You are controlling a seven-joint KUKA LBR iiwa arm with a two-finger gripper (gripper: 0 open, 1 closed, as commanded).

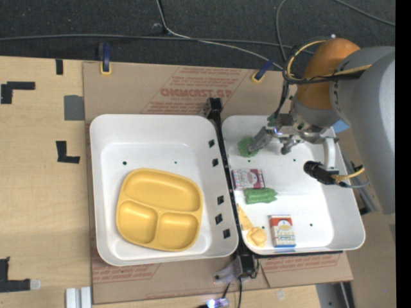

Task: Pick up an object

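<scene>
White plastic makes up the two shallow bins that sit side by side on a brown cardboard sheet (192, 88) laid over the wooden counter (38, 172).

In the camera view, the left bin (103, 133) holds one thing: a yellow tray (159, 208) with three compartments, lying flat toward the near side.

The right bin (321, 236) holds six small things. A green object (246, 146) lies near the far left corner. Below it, close to the dividing wall, is a small pink and white packet (248, 178), and touching the packet's near edge lies a second green piece (260, 196), longer and flatter. Toward the near edge there is a red and white box (282, 230), a pale yellow lump (257, 237) just left of it, and a thin yellow strip (244, 217) beside the wall.

The grey arm (379, 120) reaches in from the right, with its orange band (324, 69) over the far side of the right bin. The gripper (262, 140) points left and down, its jaws against the first green object; the tips seem to sit on or around it, but I cannot tell whether they are apart or clamped. That green object rests on the bin floor, well apart from the packet and the other items nearer the front.

Black cables (192, 37) run across the dark surface behind the counter, and a blue and yellow clamp (104, 59) pins the cardboard at each far corner.
</scene>
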